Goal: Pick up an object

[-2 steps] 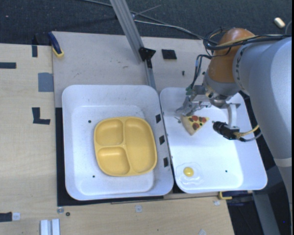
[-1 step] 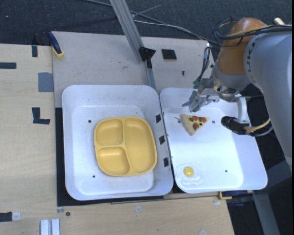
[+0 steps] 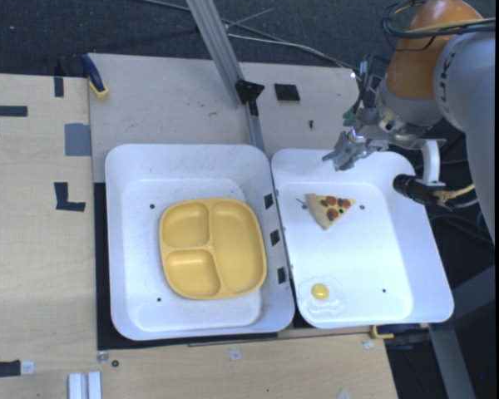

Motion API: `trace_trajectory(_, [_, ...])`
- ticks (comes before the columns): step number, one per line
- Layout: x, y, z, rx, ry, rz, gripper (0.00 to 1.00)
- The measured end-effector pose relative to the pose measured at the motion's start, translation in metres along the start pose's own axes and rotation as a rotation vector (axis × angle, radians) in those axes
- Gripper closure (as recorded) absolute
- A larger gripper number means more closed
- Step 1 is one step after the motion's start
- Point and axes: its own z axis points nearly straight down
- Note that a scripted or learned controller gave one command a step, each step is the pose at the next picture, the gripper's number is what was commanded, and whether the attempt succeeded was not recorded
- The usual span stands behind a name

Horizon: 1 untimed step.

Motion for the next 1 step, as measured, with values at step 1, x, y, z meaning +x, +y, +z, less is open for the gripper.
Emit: trace_trajectory(1, [0.0003,0.0010,-0.0367,0.002,0.001,0.000,1.00])
